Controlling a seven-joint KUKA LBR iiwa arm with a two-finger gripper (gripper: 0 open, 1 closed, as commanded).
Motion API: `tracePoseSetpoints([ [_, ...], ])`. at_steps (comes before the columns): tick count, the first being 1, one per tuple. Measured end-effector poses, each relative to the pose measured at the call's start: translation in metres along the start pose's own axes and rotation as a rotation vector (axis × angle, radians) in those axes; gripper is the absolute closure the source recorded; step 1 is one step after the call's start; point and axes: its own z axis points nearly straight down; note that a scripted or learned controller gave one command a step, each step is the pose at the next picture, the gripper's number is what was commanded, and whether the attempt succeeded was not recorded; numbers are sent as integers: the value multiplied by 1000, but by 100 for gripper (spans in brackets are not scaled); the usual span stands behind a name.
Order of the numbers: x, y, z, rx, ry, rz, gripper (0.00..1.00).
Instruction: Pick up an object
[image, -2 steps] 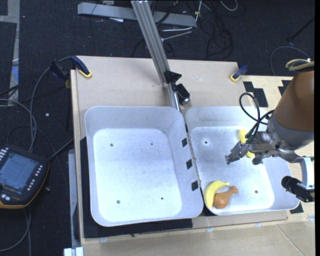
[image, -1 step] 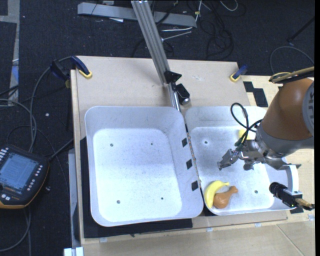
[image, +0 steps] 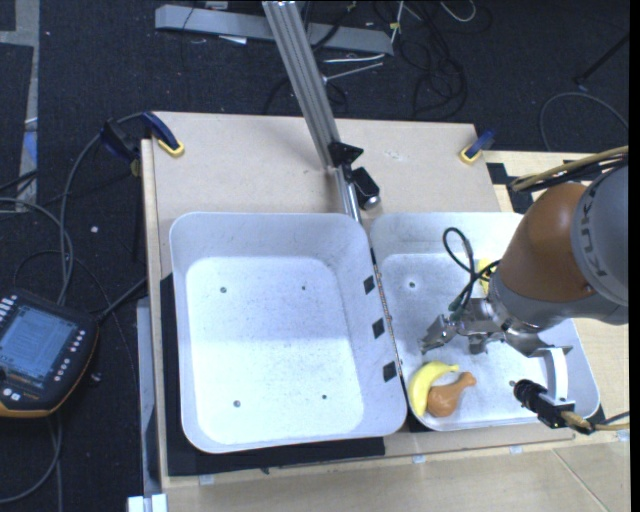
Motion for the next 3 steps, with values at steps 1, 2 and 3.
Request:
tracePoseSetpoints([
  [1,0,1,-13,-5,-1,0,100],
  [2,-8,6,-70,-11,-2,0,100],
  [3,-8,7,-121,-10,-2,0,100],
])
